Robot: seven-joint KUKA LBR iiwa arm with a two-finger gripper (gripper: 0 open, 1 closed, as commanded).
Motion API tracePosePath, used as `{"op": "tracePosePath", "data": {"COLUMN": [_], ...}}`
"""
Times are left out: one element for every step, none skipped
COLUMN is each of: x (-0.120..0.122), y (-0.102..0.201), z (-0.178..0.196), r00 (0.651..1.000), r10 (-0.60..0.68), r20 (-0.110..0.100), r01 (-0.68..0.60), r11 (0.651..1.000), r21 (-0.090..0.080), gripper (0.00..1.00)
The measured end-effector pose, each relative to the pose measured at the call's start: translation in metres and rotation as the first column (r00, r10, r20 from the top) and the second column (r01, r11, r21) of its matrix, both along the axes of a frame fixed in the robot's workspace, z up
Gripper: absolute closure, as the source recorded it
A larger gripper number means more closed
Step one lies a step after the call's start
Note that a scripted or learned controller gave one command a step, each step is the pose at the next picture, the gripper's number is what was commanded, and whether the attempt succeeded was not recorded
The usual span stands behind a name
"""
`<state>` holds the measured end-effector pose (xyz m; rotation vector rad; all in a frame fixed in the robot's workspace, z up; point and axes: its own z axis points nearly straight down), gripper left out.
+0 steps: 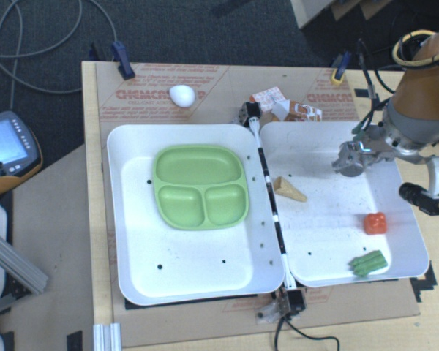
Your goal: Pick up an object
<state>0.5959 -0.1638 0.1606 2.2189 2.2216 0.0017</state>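
The right bin [329, 269] holds a tan wedge-shaped piece [290, 189] near its left wall. It also holds a small orange-red block [375, 223] toward the right and a green ridged item [369, 262] near the front edge. My gripper [347, 164] hangs over the upper right part of this bin, well to the right of the wedge and above the orange-red block. Nothing shows between its tips. The arm, with its orange band [423, 86], comes in from the right.
The left bin [132, 269] carries a green divided plate [201, 186]. A white egg-shaped object [181, 95] and some crumpled wrappers [282, 106] lie on the cardboard behind the bins. Blue clamps [122, 58] hold the board's back edge.
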Motion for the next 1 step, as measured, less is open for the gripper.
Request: {"op": "tracePosePath", "data": {"x": [0.0202], "y": [0.0571], "z": [0.0395], "r00": [1.0], "r10": [0.0], "r20": [0.0], "r01": [0.0], "r11": [1.0], "r21": [0.0], "gripper": [1.0]}}
